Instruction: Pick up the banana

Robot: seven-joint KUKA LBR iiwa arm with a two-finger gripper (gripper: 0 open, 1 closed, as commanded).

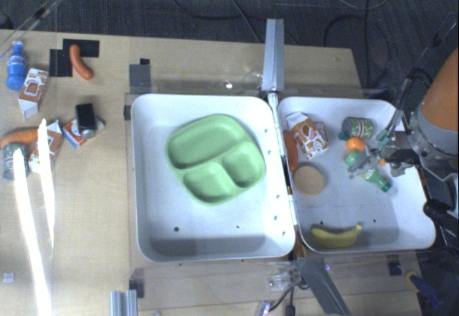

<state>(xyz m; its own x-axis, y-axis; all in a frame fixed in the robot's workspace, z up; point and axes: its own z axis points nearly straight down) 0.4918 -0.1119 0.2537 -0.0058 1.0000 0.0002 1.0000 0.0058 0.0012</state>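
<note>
The two-finger claw [367, 163] hangs low over the right-hand shallow white plastic bin [401, 232], at the end of the grey arm with its orange band [441, 96] reaching in from the right; its tips are lost among a cluster of small green and orange objects [362, 164], so whether it is spread or closed cannot be told, nor whether anything is clamped in it. Just above the claw lies a green tin can [357, 127] on its side. To its left sit a round tan disc [310, 179] and a red-and-white carton [308, 137]. The yellow curved banana [336, 236] lies well below and slightly left of the claw, near the bin's front wall, apart from everything else. Further left, the second white bin [154, 228] holds a green three-compartment plate [215, 157]. Both bins rest on a pale wooden bench [93, 236], with dark carpet and cables beyond.
</note>
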